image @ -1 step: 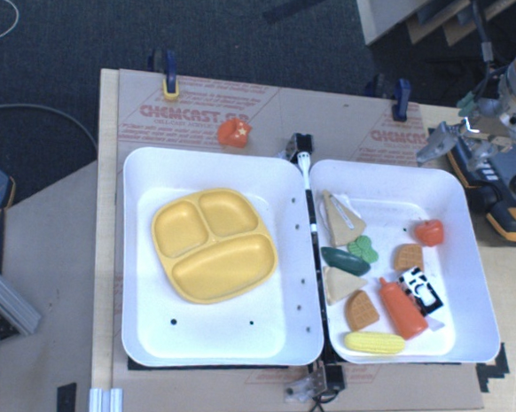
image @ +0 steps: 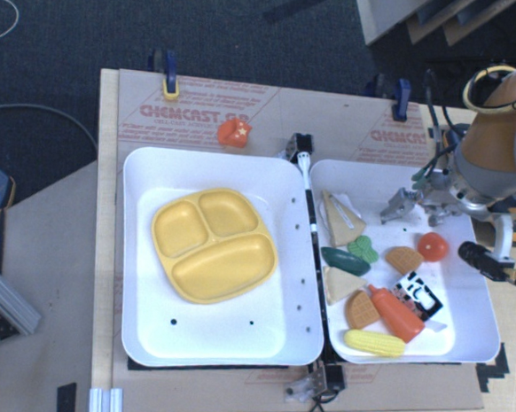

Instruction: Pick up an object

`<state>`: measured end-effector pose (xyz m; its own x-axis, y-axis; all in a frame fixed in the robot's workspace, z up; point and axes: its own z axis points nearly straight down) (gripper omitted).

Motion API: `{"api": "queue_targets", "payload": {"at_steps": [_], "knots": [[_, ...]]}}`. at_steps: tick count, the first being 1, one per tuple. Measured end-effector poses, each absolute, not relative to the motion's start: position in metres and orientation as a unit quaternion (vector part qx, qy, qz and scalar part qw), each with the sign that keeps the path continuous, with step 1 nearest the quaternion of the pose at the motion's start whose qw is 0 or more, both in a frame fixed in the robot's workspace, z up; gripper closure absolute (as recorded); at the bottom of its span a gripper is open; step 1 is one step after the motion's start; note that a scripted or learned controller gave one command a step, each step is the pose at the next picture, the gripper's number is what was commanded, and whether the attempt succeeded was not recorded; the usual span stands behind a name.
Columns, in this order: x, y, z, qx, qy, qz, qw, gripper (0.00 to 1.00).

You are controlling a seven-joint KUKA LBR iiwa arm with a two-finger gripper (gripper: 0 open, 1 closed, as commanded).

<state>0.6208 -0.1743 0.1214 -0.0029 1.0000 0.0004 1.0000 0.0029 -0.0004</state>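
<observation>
In right bin (image: 475,329): red tomato (image: 432,246) just below-right of gripper (image: 406,206), untouched; gripper state unclear.

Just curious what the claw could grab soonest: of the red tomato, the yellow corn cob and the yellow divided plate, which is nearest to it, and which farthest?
From the claw, in the camera view:
1. Red tomato, right bin, just below the claw.
2. Yellow corn cob, right bin's near edge.
3. Yellow divided plate, left bin.
</observation>
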Motion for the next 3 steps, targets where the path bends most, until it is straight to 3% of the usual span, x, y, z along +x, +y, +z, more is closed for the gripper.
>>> {"api": "queue_targets", "payload": {"at_steps": [1, 2, 3], "knots": [[0.589, -0.100, 0.081, -0.705, -0.709, 0.0016, 0.006, 0.00], [0.528, -0.106, 0.083, -0.708, -0.706, 0.0022, 0.004, 0.00], [0.597, -0.091, 0.083, -0.705, -0.709, -0.0009, -0.001, 0.00]]}}
